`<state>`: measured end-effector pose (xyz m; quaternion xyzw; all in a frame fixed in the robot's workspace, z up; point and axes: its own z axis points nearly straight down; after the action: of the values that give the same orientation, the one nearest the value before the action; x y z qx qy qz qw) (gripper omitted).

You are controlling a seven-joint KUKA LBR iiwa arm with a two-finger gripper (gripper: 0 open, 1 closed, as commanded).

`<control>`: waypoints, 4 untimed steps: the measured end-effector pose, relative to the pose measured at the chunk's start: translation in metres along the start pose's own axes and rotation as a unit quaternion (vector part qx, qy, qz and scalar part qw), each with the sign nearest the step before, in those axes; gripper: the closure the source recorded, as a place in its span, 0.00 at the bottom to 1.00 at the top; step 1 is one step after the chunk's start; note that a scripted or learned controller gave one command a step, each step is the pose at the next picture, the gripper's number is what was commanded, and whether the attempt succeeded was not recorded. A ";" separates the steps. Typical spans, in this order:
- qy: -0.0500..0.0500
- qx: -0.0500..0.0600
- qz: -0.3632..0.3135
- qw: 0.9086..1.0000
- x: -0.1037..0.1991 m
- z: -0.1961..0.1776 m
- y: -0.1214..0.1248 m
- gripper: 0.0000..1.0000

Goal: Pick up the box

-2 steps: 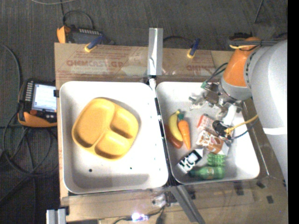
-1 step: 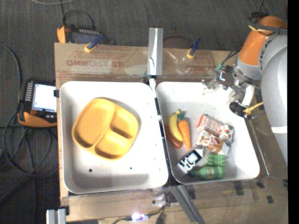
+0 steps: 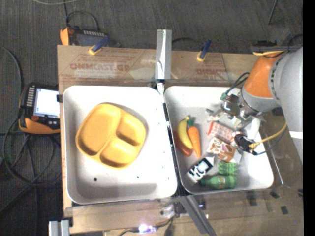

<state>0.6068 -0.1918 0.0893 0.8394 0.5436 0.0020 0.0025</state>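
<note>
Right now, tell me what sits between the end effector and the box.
Nothing visible blocks it. The end effector is at the upper right of the right bin, and the box lies lower down, near the bin's front. Snack packets lie flat on the bin floor between them, and a carrot lies beside the box.

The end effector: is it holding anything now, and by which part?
It cannot be told. The end effector hangs over the right bin, above the packets; nothing is visibly held.
</note>
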 end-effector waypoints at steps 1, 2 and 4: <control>0.000 -0.001 0.000 1.000 -0.001 -0.009 0.000 1.00; -0.001 0.005 0.005 1.000 -0.006 -0.035 0.020 1.00; -0.001 0.005 0.005 1.000 -0.006 -0.035 0.020 0.00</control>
<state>0.6225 -0.2057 0.1247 0.8422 0.5392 -0.0013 -0.0010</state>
